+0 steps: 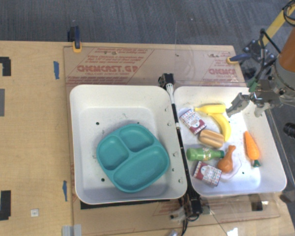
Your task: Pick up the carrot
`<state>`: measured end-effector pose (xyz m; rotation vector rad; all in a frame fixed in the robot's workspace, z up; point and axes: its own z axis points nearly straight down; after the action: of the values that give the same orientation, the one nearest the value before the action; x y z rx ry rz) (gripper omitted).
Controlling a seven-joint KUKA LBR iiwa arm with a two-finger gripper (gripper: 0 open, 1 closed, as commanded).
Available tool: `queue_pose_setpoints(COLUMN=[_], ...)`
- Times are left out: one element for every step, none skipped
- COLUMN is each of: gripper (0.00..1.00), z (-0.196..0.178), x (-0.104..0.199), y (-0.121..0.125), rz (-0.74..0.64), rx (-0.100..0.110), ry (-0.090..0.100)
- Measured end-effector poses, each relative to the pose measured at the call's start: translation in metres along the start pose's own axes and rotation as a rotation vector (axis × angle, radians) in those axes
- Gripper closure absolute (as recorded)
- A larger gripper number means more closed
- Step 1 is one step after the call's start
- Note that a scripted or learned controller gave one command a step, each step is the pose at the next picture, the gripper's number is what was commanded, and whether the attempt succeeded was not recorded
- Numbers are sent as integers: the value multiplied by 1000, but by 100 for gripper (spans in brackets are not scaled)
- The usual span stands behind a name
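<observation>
The camera view looks down on two white bins set side by side on a brown bench. The right bin (278, 173) serves as the landmark here. The carrot (251, 148) lies on that bin's floor near its right wall, its orange body running lengthwise toward the near edge, with a small green tip at the near end. It touches nothing else.

The gripper (247, 103) hangs over the bin's far right corner, above and well apart from the carrot, carried by the arm (290, 58) that comes in past the bin's right side. Its two fingers stand apart, one pointing toward the bin's middle and one nearer the right wall, with nothing between them.

Toward the bin's middle lie a banana (217, 114), a hot dog (211, 138), a green bottle (204, 154) and a chicken leg (227, 161). Two small red-and-white cartons sit there too: one carton (192, 121) beside the banana, a second carton (207, 173) near the bin's front.

Left of the right bin, the left bin (83, 112) holds a teal tray (132, 157) with three compartments.
</observation>
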<state>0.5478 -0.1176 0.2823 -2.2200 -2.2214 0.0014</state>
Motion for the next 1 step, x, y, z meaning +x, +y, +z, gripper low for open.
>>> queue_pose_setpoints(gripper=[0], z=[158], x=[-62], y=[-3], rz=[0], rx=[16], ry=[2])
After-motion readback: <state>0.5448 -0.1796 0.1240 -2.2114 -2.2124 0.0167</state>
